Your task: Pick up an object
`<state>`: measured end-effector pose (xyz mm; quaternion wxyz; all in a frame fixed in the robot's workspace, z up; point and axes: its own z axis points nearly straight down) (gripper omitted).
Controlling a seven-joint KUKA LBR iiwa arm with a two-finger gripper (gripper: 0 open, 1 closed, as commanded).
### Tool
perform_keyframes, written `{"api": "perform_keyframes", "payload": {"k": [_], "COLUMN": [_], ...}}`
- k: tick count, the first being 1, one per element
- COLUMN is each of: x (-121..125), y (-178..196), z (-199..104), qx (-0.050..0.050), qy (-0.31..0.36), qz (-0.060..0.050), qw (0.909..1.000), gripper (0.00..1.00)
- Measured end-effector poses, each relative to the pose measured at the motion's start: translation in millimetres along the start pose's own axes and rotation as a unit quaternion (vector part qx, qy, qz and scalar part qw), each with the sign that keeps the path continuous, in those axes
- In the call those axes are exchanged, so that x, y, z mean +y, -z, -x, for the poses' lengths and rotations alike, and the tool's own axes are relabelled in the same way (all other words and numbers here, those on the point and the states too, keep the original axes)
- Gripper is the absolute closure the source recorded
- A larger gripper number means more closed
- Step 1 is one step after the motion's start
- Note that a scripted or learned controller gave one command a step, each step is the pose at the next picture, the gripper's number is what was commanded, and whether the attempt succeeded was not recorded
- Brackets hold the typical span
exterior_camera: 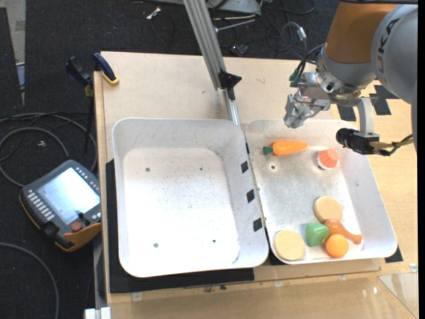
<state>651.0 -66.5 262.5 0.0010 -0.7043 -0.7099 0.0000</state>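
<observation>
Toy carrot [288,148], orange with a green tip, lies near the far edge of the right bin [372,198], 1 of 2 white bins on a wooden bench [166,85]. Just above and beyond it hangs the gripper [294,118]; whether its jaws are apart or together cannot be told. Other toy foods sit nearer: 2 tan discs, a green piece, an orange ball.

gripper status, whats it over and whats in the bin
Gripper above the right bin's far edge, holding nothing seen. Carrot lies just below it, untouched. Other toy food sits nearer the front corner, clear of the carrot.
</observation>
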Motion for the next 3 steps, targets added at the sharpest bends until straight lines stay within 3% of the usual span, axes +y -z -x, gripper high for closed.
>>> {"api": "perform_keyframes", "payload": {"k": [3], "x": [-24.6], "y": [-27.8], "z": [-161.9], "qx": [0.0], "qy": [0.0], "qz": [-0.001], "qw": [1.0], "gripper": [1.0]}}
